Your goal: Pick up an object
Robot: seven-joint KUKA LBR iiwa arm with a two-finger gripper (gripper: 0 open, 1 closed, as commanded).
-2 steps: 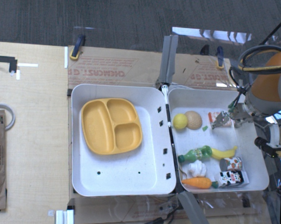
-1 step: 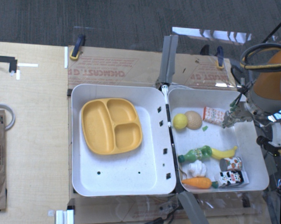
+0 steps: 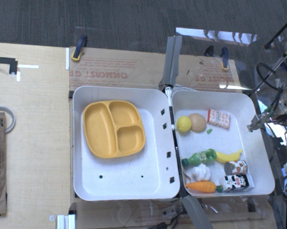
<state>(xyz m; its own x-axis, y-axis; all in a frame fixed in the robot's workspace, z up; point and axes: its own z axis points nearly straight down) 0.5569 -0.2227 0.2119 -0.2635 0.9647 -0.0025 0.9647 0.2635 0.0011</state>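
We log the gripper [image 3: 255, 125] at the right bin's [image 3: 255, 154] far right rim; we cannot tell its state. Left of it: carton [image 3: 219, 119], lemon [image 3: 184, 124], banana [image 3: 228, 156], carrot [image 3: 201, 187]. Farther left, a yellow plate [image 3: 114, 128].

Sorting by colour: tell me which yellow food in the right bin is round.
The lemon, beside the tan ball near the divider; the banana is long and curved.

Robot hardware [image 3: 272, 112] at right edge: thin grey metal struts, looping black cables, details blurred
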